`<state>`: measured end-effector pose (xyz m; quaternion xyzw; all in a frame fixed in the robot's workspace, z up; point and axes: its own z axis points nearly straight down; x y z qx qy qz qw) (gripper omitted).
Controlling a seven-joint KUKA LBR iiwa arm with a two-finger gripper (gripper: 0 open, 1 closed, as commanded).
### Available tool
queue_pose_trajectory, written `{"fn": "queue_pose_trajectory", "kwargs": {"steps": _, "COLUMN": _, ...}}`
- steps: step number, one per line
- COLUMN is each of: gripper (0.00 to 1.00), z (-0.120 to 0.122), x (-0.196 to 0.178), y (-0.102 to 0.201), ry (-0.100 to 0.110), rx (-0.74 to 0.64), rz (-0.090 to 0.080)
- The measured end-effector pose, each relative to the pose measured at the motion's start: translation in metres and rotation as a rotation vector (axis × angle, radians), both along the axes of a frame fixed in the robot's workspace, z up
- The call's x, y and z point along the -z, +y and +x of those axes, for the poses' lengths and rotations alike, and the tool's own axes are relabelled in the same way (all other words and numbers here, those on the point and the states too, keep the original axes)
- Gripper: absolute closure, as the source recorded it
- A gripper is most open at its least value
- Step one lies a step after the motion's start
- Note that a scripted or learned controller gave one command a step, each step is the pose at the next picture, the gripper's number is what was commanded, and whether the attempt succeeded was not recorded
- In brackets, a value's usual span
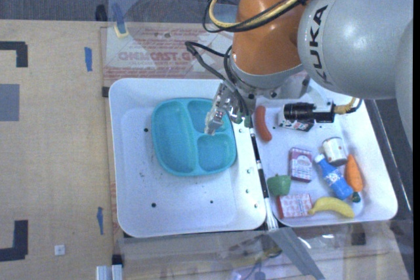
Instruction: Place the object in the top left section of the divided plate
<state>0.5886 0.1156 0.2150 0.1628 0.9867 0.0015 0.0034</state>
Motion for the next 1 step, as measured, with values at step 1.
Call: {"fn": "queue_pose_trajectory", "kwargs": {"steps": 1, "gripper": 1.0, "z": 0.0399, "x": 0.0058, "y": 0.0118, "ry": -0.001, "rx": -0.064, "rz": -0.001}}
